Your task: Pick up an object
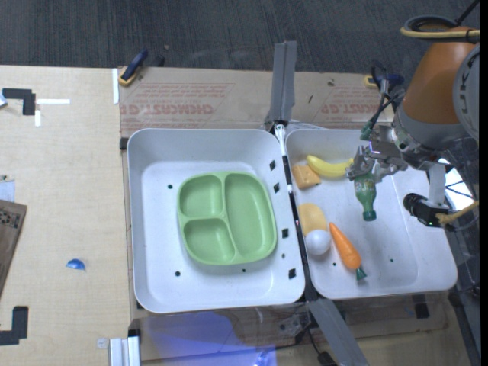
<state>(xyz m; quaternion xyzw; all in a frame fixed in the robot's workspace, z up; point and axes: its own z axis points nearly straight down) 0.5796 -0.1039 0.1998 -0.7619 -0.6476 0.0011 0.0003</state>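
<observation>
A divided plate [227, 218] lies in the left bin [145, 227]; banana [328, 166], bottle [367, 197], carrot [345, 250] and egg [317, 242] in the right bin [404, 277]

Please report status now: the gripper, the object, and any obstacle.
Gripper over right bin, shut on green bottle. Bottle hanging neck down, clear of bin floor. Banana close beside it on the left; carrot and egg lower, apart.

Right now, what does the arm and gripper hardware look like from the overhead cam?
The arm has a rounded orange section with grey housing beside it. Dark cables, with some blue, loop along its left side. The gripper is a small grey metal assembly.
</observation>
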